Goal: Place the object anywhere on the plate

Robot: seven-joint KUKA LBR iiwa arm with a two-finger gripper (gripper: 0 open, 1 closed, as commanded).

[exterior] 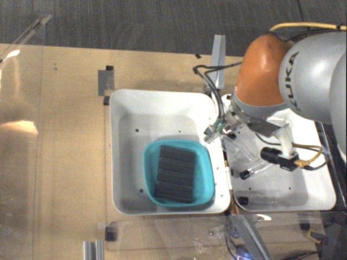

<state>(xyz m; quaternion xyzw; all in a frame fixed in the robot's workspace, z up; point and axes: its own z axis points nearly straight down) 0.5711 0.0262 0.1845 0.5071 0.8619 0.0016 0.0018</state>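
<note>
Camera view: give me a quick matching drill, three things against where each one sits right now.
Things:
1. dark ridged block
2. teal plate
3. orange band

Places:
A. in the left bin, toward its front
B. on the arm, above the right bin
C. lying on the plate

Pairs: 1-C, 2-A, 3-B
</note>
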